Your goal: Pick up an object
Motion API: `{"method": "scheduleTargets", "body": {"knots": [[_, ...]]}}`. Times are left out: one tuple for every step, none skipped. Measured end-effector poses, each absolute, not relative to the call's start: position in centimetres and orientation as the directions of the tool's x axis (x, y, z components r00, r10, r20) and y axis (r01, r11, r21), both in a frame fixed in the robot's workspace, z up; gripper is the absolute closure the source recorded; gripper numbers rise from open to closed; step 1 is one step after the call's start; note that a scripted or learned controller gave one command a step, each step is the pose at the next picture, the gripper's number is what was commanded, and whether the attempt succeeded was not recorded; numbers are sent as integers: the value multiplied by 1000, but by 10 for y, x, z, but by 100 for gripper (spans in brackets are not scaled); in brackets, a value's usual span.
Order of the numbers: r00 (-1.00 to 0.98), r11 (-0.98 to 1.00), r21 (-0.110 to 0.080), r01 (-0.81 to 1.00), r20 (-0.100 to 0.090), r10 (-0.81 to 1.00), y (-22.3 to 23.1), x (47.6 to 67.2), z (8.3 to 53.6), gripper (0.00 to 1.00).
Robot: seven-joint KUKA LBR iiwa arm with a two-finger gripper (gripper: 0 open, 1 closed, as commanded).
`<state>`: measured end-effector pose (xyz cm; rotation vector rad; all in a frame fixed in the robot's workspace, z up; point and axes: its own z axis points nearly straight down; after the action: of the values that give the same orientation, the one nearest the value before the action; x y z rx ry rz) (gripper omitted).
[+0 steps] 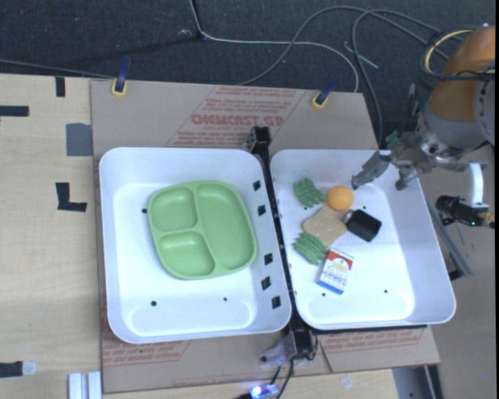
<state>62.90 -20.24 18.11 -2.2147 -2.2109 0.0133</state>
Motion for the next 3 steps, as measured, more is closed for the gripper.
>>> {"method": "scheduleTargets", "body": {"knots": [[-1,1,-1,1000,0,1000,-202,632,189,0],[-1,1,-5,1000,0,1000,-202,628,145,0],[-1,1,-6,1000,0,1000,-201,619,97,0]]}}
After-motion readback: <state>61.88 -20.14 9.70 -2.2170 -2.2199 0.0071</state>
